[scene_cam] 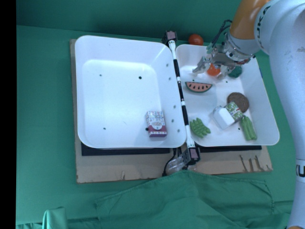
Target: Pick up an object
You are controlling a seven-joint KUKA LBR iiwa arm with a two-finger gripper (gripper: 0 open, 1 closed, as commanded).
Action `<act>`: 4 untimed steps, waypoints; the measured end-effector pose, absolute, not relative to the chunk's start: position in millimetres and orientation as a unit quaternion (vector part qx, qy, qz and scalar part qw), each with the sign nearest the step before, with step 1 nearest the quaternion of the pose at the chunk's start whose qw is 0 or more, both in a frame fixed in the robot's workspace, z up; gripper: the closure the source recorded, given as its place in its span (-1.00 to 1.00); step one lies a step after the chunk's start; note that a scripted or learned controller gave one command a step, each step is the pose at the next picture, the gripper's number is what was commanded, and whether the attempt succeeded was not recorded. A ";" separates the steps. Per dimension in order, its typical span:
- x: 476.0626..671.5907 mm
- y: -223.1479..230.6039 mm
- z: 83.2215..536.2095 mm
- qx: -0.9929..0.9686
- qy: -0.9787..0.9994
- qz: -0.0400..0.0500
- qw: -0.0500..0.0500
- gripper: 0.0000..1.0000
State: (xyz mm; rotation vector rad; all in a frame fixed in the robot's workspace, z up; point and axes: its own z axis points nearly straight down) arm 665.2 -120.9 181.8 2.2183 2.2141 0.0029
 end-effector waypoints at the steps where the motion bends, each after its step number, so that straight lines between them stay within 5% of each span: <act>1: 667.7 -122.3 200.1 0.709 0.706 0.005 0.010 1.00; 4: 660.1 -119.7 354.5 0.708 0.707 0.003 0.005 1.00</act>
